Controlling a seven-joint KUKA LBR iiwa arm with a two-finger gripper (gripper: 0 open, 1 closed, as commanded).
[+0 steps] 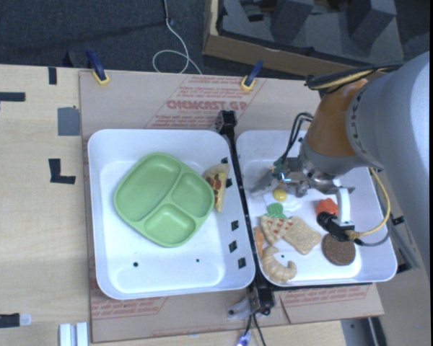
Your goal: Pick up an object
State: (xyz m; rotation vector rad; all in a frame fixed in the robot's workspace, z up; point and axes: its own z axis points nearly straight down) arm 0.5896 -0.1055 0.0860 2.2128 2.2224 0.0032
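Hiding its jaws (283, 186) above a yellow toy (279, 193); their spread cannot be told.

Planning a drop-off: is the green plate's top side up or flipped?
Top side up: the green plate shows its three hollow compartments.

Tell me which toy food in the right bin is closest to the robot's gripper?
The small yellow ball. It sits right under the gripper, while the croissant, cracker and brown cookie lie farther toward the bin's front edge.
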